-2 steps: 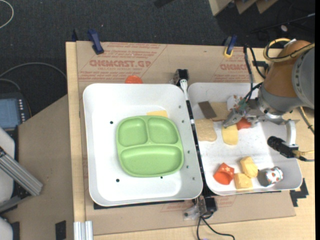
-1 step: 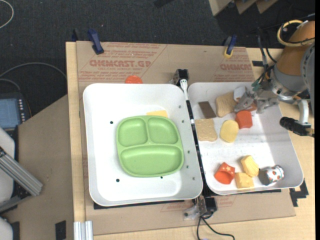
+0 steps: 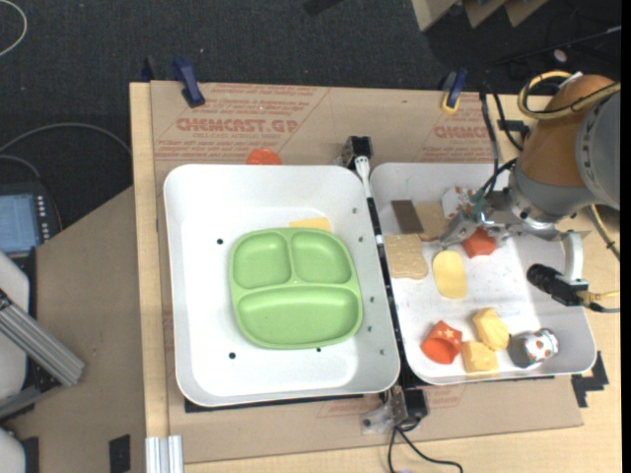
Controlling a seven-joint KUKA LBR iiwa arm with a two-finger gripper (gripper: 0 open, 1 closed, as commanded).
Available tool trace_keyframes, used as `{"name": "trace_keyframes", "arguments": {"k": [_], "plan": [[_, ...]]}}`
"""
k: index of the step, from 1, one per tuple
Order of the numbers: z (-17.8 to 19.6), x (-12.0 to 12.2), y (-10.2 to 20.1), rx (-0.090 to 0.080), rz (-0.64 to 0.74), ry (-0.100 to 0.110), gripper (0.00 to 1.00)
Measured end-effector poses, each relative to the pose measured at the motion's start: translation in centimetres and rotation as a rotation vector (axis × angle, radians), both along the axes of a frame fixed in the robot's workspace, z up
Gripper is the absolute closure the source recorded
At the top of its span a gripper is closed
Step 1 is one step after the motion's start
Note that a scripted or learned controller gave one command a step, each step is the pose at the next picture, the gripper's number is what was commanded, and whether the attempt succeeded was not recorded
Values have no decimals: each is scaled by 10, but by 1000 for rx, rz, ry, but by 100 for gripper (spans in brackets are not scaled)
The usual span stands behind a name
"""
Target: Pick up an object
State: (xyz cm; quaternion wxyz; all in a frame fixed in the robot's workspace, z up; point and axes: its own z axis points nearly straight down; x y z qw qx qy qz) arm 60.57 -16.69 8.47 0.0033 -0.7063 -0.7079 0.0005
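The grey arm (image 3: 592, 146) comes in from the right; its gripper (image 3: 471, 227) points down and left, low.

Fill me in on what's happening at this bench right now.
A grey robot arm with an orange band reaches in from the right over the right white bin. Its gripper sits low at the far side of that bin, right by a small red block; whether it holds anything is unclear. Lying loose in that bin are a pale yellow oval piece, two yellow chunks and a red piece. The left white bin holds a green divided plate.
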Motion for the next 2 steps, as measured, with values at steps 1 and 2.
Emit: {"name": "trace_keyframes", "arguments": {"k": [1,2], "plan": [[11,3,-3,-5,0,-7,100],[102,-16,58,-4,4,-14,100]]}}
